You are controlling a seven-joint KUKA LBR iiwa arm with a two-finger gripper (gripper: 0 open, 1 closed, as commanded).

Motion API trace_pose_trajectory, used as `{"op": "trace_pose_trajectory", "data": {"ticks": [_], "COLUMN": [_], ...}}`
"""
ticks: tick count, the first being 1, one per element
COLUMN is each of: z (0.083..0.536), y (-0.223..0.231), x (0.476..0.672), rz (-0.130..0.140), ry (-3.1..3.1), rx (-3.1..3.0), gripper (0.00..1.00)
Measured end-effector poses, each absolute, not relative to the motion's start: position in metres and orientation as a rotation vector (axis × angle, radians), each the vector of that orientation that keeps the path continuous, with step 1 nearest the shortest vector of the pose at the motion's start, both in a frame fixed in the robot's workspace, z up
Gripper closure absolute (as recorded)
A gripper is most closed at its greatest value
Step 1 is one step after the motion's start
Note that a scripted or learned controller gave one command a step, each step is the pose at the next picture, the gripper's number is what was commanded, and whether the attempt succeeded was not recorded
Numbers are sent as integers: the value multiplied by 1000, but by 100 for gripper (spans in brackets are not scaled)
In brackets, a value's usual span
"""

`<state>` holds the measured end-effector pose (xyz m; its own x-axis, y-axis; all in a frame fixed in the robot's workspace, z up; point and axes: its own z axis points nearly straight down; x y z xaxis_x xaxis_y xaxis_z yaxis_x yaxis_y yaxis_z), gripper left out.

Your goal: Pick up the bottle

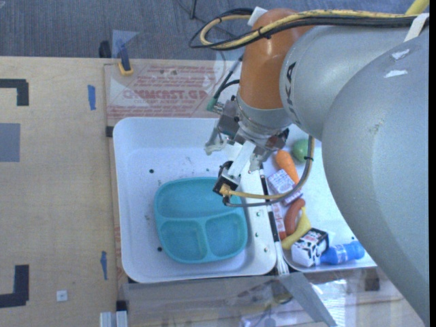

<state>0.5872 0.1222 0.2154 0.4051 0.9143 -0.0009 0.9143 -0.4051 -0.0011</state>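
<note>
Hugging the right bin's (325,215) near edge, bottle (345,253) beside carton (310,245).

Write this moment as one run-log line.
task: pick up bottle | gripper: over left bin, apart from bottle | bottle: lying in right bin beside patterned carton | left bin: holds teal tray

The big, smooth grey robot arm (368,114) bulked in from three o'clock, its rounded shell glossy with a few small white highlights. Toward twelve o'clock a wide orange band (269,60) ringed it, above a ribbed silver wrist flange (262,122). Yellow and black cables (225,29) looped past the band at its eleven o'clock. The pale metal gripper (230,145) sat at the flange's seven o'clock.
</note>
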Motion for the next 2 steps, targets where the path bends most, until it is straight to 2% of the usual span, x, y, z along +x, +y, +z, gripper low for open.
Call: {"op": "trace_pose_trajectory", "data": {"ticks": [1, 2], "z": [127, 89], "y": [204, 226], "x": [660, 666], "rz": [2, 3], "ry": [-1705, -1791], "rx": [-2638, -2581], "gripper": [0, 0]}}
